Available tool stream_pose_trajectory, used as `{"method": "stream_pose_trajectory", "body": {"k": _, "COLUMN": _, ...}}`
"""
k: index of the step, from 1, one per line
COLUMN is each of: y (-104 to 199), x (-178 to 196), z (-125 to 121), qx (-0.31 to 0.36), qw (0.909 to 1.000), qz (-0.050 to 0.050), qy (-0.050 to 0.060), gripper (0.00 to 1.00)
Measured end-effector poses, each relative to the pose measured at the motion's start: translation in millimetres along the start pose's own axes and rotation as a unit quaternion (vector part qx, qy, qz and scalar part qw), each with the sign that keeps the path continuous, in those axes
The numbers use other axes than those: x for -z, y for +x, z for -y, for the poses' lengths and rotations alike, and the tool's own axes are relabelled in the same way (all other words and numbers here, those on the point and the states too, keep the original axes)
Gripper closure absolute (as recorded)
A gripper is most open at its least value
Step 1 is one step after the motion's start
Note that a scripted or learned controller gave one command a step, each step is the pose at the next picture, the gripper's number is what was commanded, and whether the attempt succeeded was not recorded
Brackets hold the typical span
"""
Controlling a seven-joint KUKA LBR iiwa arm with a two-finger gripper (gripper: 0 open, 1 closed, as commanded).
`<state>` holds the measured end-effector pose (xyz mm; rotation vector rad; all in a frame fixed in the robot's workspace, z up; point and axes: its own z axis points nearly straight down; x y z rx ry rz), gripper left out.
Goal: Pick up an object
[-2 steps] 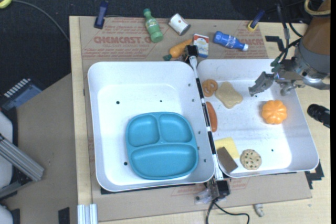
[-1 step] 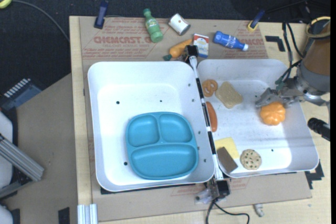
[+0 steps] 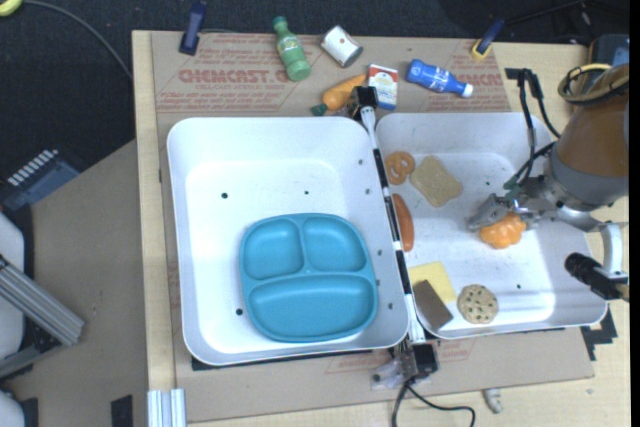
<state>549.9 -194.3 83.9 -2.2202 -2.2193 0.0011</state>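
Gripper (image 3: 497, 215) was low in the right bin (image 3: 530, 310), right at the orange toy fruit (image 3: 503, 232) in the bin's mid-right area. Couldn't tell its state, since the tips were blurred against the fruit. Fruit looked like light, hard, rounded plastic: likely slick and prone to rolling or squirting out. Best bet was to pinch across its widest middle. Cookie (image 3: 478, 304) and bread slice (image 3: 436, 181) lay well apart, so no crowding.
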Motion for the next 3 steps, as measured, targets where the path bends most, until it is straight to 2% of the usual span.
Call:
{"method": "stream_pose_trajectory", "body": {"k": 1, "y": -0.3, "x": 10.6, "z": -0.8, "qx": 0.000, "qw": 1.0000, "qz": 0.001, "qy": -0.002, "gripper": 1.00}}
{"method": "stream_pose_trajectory", "body": {"k": 2, "y": 77.6, "x": 112.2, "z": -66.4, "qx": 0.002, "qw": 1.0000, "qz": 0.000, "qy": -0.003, "gripper": 1.00}}
{"method": "stream_pose_trajectory", "body": {"k": 3, "y": 135.5, "x": 134.2, "z": -34.6, "qx": 0.001, "qw": 1.0000, "qz": -0.001, "qy": 0.000, "gripper": 1.00}}
